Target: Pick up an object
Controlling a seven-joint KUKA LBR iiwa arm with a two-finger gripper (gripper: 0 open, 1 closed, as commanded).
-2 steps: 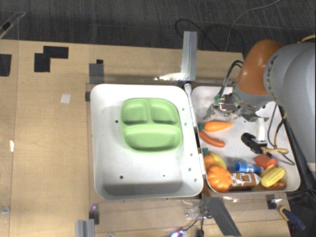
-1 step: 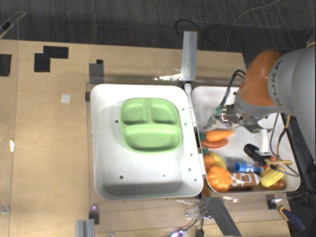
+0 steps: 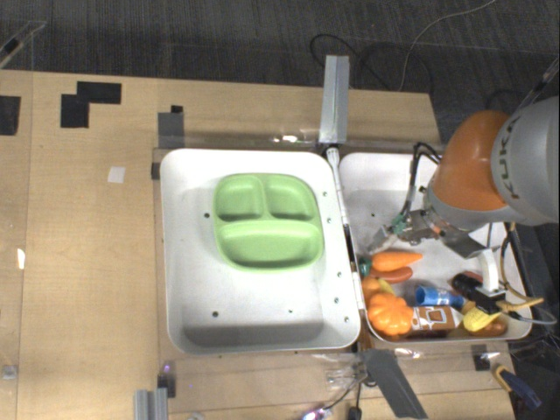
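My gripper [image 3: 398, 229] hangs low in the right bin [image 3: 376, 182], just above and to the left of an orange carrot [image 3: 395, 259]. The arm's orange band and grey wrist cover the bin's right half. Below the carrot lie a red piece [image 3: 393, 275], an orange pumpkin-shaped toy [image 3: 388, 313], a blue tube [image 3: 435, 297], a brown box [image 3: 433, 318] and a yellow piece [image 3: 477, 319]. Nothing shows between the gripper's tips.
The left bin [image 3: 188, 261] holds a green divided plate [image 3: 266, 220]. A metal post [image 3: 334, 99] stands at the back between the bins. Black cables run behind the right bin. The wooden bench [image 3: 79, 261] extends to the left.
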